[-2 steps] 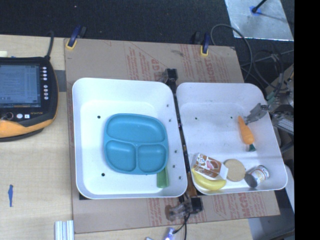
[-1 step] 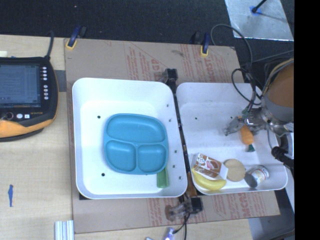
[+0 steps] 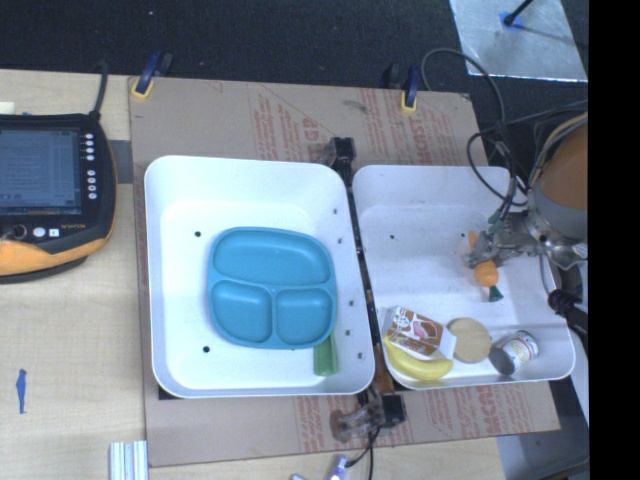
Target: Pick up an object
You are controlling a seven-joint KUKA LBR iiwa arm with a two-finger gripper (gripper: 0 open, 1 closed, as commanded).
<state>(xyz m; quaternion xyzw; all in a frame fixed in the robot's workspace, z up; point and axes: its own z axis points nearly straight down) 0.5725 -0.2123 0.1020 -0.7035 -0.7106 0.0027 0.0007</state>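
even bright overhead light, soft shadows, slight blur, white bins (image 3: 170,268) glaring

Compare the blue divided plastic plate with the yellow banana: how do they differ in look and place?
The blue divided plastic plate is broad, flat and three-sectioned; the yellow banana is small, curved and solid. The plate lies in the left white bin, a green piece at its corner; the banana lies in the right white bin against a brown-and-white packet. Both rest untouched on bin floors.
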